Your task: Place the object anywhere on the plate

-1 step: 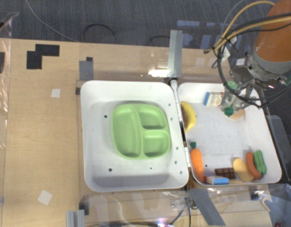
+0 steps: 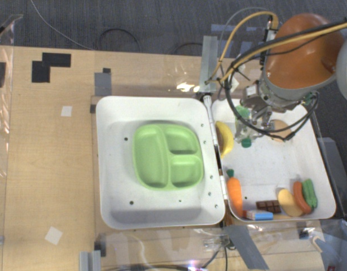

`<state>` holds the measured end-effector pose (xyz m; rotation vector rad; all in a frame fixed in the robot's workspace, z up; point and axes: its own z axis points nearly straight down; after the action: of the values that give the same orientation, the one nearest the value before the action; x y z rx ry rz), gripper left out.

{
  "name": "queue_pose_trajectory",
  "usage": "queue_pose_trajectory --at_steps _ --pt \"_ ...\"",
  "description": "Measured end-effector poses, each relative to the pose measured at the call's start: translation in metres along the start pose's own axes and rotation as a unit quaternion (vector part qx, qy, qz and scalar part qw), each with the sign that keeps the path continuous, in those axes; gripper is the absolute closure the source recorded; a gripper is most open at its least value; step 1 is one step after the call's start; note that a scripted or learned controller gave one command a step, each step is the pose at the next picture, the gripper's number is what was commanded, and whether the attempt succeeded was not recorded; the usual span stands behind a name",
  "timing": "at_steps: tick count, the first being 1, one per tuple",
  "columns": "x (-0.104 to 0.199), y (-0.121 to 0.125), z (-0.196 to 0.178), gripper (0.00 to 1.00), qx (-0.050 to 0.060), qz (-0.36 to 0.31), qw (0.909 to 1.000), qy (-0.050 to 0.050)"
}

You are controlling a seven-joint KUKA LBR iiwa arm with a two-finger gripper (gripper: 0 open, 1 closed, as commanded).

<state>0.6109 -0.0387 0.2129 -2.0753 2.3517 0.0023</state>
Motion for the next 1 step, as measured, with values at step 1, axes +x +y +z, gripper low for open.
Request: queue_pose_trajectory --at_steps 1 --pt "-0.0928 0.0055 0.0299 1.0 0.0 -0.114 0.9934 -0.001"
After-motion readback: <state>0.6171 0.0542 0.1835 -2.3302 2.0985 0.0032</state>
